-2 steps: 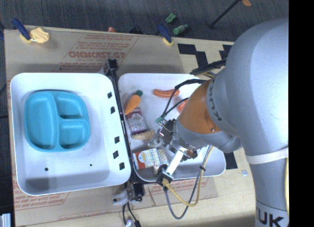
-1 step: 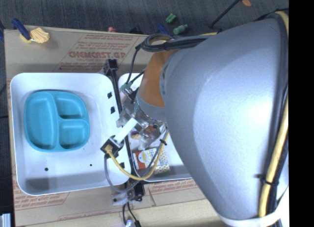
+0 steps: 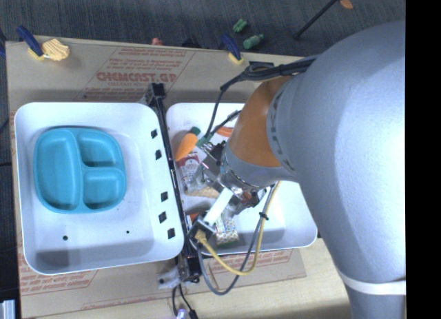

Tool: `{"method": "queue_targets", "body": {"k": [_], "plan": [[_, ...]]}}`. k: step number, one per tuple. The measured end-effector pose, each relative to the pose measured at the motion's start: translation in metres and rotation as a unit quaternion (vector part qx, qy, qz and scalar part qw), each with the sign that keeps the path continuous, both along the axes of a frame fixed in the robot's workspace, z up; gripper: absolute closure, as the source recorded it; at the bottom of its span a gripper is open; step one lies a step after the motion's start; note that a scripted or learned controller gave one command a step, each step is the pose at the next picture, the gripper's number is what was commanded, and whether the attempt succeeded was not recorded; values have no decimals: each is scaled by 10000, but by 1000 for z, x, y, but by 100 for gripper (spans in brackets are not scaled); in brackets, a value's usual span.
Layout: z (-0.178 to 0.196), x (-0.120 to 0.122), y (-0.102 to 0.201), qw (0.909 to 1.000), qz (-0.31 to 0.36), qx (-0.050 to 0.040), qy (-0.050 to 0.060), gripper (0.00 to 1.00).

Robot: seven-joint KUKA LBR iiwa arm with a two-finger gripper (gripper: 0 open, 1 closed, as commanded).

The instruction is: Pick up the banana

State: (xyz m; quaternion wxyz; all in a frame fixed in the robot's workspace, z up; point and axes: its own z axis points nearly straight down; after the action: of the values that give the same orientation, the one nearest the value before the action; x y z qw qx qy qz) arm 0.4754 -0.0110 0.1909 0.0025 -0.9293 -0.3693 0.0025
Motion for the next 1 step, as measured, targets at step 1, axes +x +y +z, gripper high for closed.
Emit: {"method": "queue_targets", "body": {"k": [1], "plan": [[86, 1, 47, 9842, -1772, -11, -6, 0]]}}
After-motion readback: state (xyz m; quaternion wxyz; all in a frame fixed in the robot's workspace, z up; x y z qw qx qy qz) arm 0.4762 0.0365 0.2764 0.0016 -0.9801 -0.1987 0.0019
